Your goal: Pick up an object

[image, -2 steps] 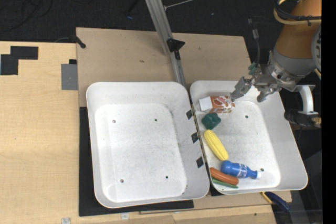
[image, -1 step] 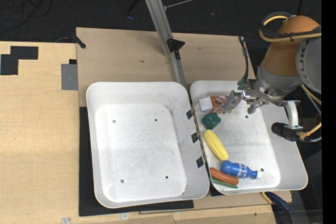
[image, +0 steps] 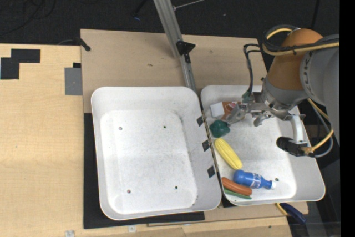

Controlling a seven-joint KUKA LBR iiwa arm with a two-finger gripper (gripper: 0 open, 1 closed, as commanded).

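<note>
Clearly the pick is not yet made. The gripper point(image: 244, 111) is low in the right bin point(image: 302, 188), near its far left corner, and its metal parts blur together there, so I cannot tell how it is set or whether it has hold of anything. Just beside it lie a small orange-and-white item point(image: 226, 106) and a dark green round piece point(image: 219, 129), the likeliest targets. Further toward the near rim rest a yellow corn cob point(image: 228, 153), a blue bottle point(image: 252, 179) and an orange carrot-like piece point(image: 236, 187), all untouched. The left bin point(image: 105, 119) sits alongside on the worktop point(image: 39, 136). What remains, I judge, is a sure grasp and a lift clear of the bin.
</note>
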